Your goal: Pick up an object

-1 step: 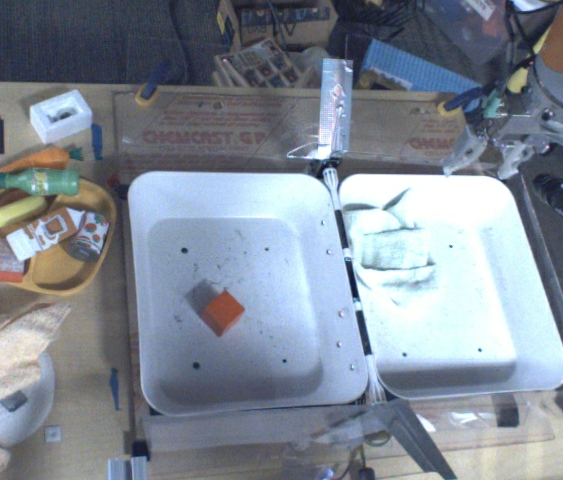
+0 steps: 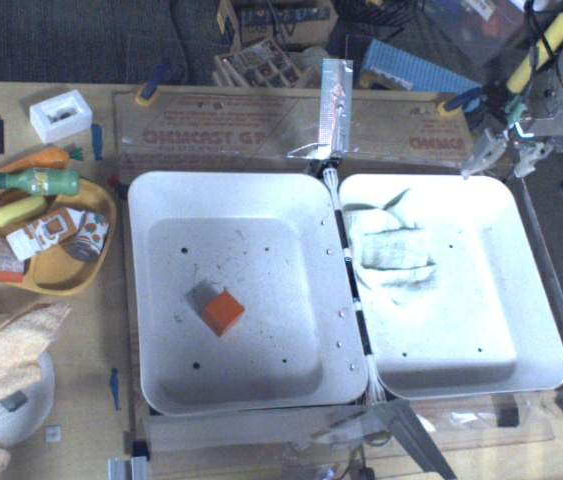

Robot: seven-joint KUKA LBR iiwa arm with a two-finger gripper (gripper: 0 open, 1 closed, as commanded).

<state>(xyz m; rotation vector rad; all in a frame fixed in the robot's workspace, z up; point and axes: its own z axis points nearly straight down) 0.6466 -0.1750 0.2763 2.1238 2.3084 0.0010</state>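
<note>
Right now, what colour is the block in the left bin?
Orange block, seen in the camera view.

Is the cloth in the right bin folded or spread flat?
Crumpled: the cloth lies bunched in uneven folds near the right bin's left wall, not spread flat.

An orange block (image 2: 225, 311) is sitting in the left bin (image 2: 161, 208), a crumpled white cloth (image 2: 393, 249) is lying in the right bin (image 2: 531, 298), and the gripper (image 2: 501, 153) is hanging beyond that bin's far right corner.
</note>
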